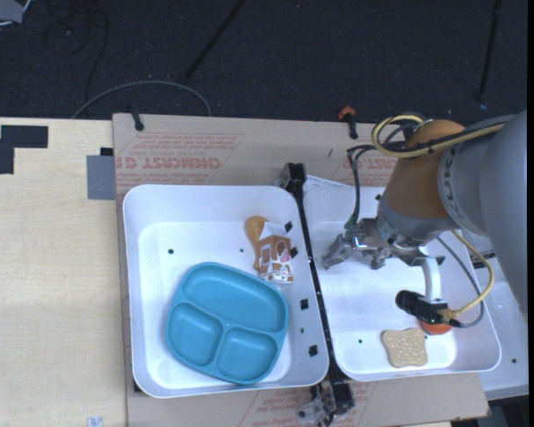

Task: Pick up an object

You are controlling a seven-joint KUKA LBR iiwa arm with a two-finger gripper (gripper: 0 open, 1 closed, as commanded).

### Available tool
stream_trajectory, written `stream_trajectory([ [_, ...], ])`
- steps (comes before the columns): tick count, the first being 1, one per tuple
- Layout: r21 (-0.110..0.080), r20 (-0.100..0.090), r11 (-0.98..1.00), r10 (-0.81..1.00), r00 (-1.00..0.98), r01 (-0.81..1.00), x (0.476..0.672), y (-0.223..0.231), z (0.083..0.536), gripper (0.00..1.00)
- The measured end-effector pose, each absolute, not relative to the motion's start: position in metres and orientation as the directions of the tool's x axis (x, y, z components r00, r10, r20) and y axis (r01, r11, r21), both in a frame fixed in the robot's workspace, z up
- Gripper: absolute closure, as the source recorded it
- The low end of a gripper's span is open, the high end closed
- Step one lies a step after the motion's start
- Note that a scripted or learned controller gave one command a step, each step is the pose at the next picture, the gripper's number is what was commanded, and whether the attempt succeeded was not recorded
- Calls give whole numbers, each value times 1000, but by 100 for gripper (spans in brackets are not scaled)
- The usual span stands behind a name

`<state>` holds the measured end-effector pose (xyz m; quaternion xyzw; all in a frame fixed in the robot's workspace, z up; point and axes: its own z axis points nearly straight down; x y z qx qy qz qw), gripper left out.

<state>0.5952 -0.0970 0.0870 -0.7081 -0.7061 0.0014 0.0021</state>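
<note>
Toast slice (404, 347) | below-right of my claw (351, 249) (grip state: cannot tell) | descend squarely over it, close across its flat edges.

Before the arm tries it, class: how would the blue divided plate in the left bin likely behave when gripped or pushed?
The blue divided plate looks like moulded plastic, so probably stiff and light. It is broad and shallow, so pinching its rim seems likelier than spanning it. Pushed, it would probably slide, not roll.

Blue tray (227, 321), tan toast (404, 347), white bins (147, 238).
</note>
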Motion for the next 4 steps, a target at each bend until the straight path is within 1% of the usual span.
stream_trajectory([
  [1,-6,1,-8,1000,8,1000,595,-98,97,100],
  [2,0,0,-7,1000,7,1000,589,-97,142,100],
  [3,2,0,-9,1000,9,1000,591,-104,187,100],
  [4,1,0,-4,1000,4,1000,584,-104,232,100],
])
